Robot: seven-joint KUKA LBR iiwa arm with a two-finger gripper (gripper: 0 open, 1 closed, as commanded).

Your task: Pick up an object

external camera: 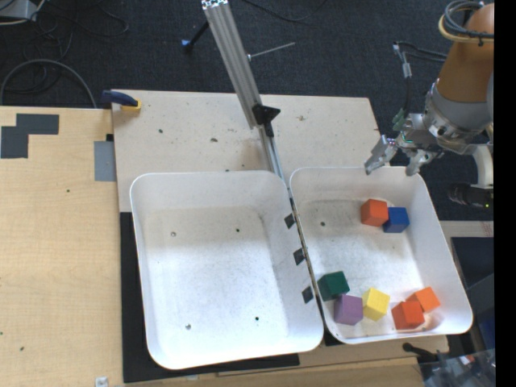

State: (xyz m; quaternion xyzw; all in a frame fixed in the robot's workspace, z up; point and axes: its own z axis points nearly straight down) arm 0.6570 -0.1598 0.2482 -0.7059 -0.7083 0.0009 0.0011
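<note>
So the blocks are all sitting in the right bin [451, 285], nothing picked up. An orange cube [373, 212] and a blue cube [396, 218] touch each other near the bin's far wall. Along the near wall there's a green cube [333, 284], a purple cube [348, 309], a yellow cube [376, 303], then two more orange blocks [414, 307] jammed into the near right corner; those two overlap, so it's hard to say where one ends. All look like matte, hard-edged little cubes.

The gripper [397, 158] hangs over the far rim of the right bin, up and right of the orange cube, its two grey fingers spread apart with nothing between them. The arm [466, 75] behind it is cut off at the top right.

The left bin [161, 313] is smooth white plastic with rounded corners and a few dark specks. An aluminium rail [238, 63] slants down to the bins' shared wall. No readable writing anywhere.
</note>
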